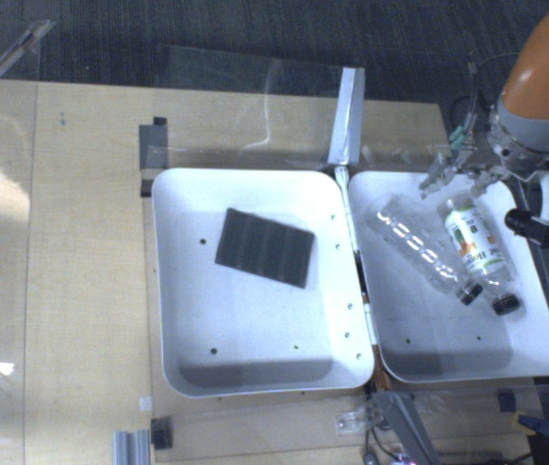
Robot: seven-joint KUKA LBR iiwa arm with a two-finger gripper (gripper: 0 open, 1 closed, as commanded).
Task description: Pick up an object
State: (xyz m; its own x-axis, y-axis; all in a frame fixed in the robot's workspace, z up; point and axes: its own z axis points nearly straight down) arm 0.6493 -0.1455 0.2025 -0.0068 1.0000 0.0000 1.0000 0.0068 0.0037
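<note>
In the right bin (468, 361) a small bottle (474, 242) with a white, green and orange label lies on its side, its black cap (505, 304) toward the near right. Beside it on the left lies a clear plastic bottle (417, 239), slanted, with a dark cap (469, 294). A flat dark grey rectangular pad (265, 247) rests in the left bin (172, 289). My gripper (458, 183) hangs over the far edge of the right bin, just beyond the labelled bottle's base. Its fingers are spread open with nothing between them.
An upright metal post (348, 114) and a clear panel stand behind the joint of the two bins. Cables and a black fitting (535, 226) hang by the arm along the right bin's right side. Wooden bench surface (61, 289) spreads out to the left.
</note>
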